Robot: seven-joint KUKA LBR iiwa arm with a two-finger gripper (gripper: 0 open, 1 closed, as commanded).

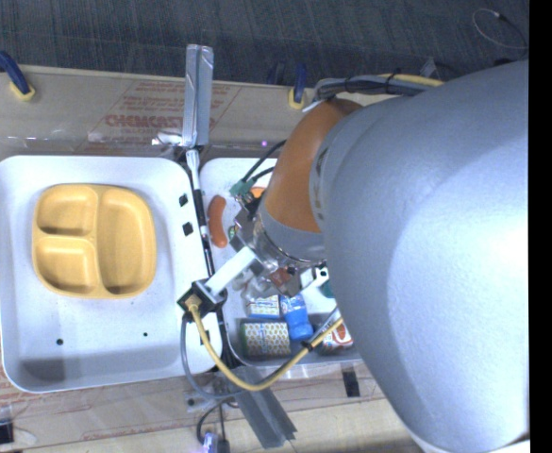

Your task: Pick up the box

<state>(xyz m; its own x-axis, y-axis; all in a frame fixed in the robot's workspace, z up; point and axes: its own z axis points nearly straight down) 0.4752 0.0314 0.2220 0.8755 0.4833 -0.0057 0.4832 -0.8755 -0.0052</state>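
The arm (426, 253) entered from 3 o'clock and covered most of the right bin (221, 173). Its orange band (299, 173) sat above the wrist, over the upper half of that bin. The gripper (277, 276) hung low over the bin's middle; the wrist hid the jaws, so whether they were parted or closed, or held anything, could not be told.

Just below the wrist, toward 6 o'clock, a small box (263, 308) with pale printed faces lay in the right bin. A blue item (297, 324) touched it on the 3 o'clock side. A dark, mesh-patterned item (264, 339) lay just beside the box at 6 o'clock. An orange object (218, 220) lay near the bin's 9 o'clock wall.

A white bracket (224, 279) ran from the wrist toward 8 o'clock, and a yellow cable (242, 374) looped from its end along the bin's lower edge.

The left bin (21, 347) carried a yellow divided tray (94, 239) in its upper half. Both bins rested on the surface (87, 97).
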